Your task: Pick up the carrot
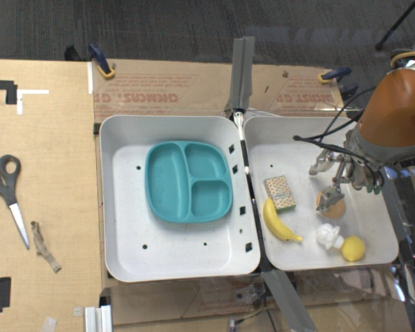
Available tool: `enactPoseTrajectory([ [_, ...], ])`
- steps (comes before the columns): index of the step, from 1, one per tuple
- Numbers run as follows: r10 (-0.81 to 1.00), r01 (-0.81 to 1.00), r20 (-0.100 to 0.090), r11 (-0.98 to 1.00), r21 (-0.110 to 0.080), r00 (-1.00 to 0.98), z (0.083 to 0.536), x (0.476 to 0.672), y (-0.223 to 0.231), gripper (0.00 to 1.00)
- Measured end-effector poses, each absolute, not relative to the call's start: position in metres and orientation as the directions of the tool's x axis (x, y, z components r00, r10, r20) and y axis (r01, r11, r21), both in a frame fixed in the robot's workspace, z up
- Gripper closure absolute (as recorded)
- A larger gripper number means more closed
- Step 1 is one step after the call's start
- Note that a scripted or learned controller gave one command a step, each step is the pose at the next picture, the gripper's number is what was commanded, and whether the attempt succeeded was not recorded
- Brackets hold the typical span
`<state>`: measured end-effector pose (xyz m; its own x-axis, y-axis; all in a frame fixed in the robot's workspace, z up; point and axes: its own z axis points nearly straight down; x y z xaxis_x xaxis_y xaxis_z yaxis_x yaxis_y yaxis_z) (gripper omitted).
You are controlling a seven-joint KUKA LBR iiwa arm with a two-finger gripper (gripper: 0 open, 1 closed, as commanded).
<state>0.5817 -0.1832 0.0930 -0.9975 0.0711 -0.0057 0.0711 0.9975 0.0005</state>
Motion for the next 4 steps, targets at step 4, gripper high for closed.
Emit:
enactPoseTrajectory([
  [4, 0.296, 0.296, -0.005, 0.955, 0.001, -0.955, 0.093, 0.584, -0.186, 0.00],
])
